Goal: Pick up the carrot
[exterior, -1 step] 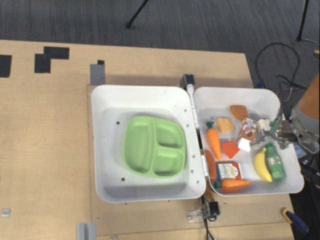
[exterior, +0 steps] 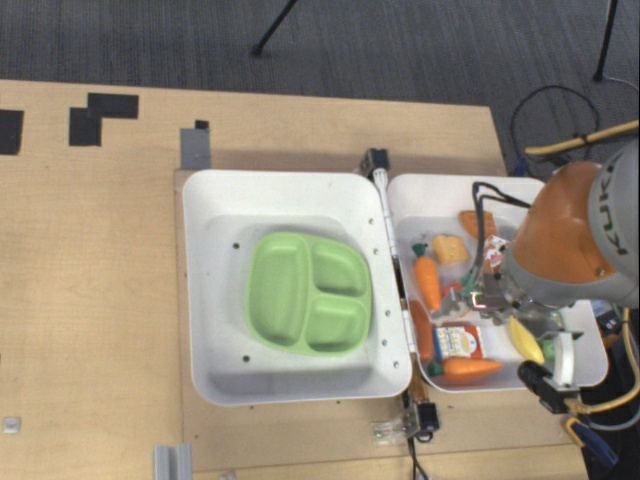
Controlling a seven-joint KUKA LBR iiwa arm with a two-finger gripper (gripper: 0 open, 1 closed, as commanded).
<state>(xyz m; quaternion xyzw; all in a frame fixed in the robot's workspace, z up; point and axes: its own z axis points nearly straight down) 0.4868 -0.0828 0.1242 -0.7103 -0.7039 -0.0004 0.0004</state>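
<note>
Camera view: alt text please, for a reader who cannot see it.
The grey-and-orange arm's gripper hovers low over toy food in the right bin, beside the carrot. The left bin holds a green divided plate.

Robotics lab: plywood bench (exterior: 90, 268), bins (exterior: 210, 368), tripod legs (exterior: 285, 13).

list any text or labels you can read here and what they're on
"KU" in white on the arm at the right edge; the rest is cut off.
Small carton in the right bin: printed label, too blurred to read.
Nothing else legible.
</note>
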